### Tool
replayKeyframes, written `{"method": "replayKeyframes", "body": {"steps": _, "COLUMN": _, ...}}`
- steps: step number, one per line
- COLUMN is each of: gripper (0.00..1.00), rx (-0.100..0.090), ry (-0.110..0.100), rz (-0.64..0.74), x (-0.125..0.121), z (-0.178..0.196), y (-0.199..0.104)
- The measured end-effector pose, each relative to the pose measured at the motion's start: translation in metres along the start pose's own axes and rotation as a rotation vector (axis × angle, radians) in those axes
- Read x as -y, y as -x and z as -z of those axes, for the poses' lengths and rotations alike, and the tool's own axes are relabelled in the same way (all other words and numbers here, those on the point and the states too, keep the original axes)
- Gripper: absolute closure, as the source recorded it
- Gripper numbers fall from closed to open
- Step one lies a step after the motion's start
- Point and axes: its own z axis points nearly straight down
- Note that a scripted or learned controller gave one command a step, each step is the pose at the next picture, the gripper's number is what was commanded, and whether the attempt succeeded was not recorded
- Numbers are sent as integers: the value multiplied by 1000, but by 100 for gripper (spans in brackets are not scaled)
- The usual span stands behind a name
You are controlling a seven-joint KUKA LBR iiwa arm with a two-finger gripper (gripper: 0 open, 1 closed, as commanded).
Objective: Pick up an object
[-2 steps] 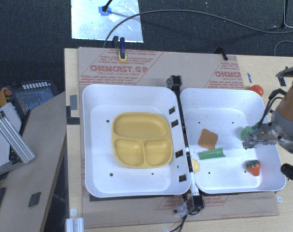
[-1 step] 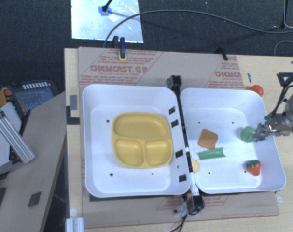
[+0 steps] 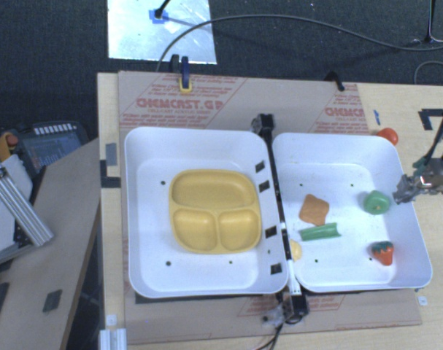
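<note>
On the tabletop point(image 3: 206, 93) the left bin point(image 3: 144, 195) holds a yellow tray point(image 3: 210, 210), while the right bin point(image 3: 352, 159) holds an orange piece point(image 3: 314, 210), a green stick point(image 3: 320, 232) just below it with its long axis lying nearly left to right, a green ball point(image 3: 376, 202), a red toy point(image 3: 382, 252) near the bin's right wall and a small yellow bit point(image 3: 296, 250) by the divider. The tool point(image 3: 409, 189) sits at the right bin's right rim, just beside the ball; how far open it is cannot be told, and nothing shows in its grip.
</note>
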Motion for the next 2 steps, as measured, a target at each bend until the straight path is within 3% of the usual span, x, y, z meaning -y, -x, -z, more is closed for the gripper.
{"method": "replayKeyframes", "body": {"steps": 2, "gripper": 100, "rx": -3, "ry": -3, "rz": 3, "x": -19, "z": -12, "y": -116}}
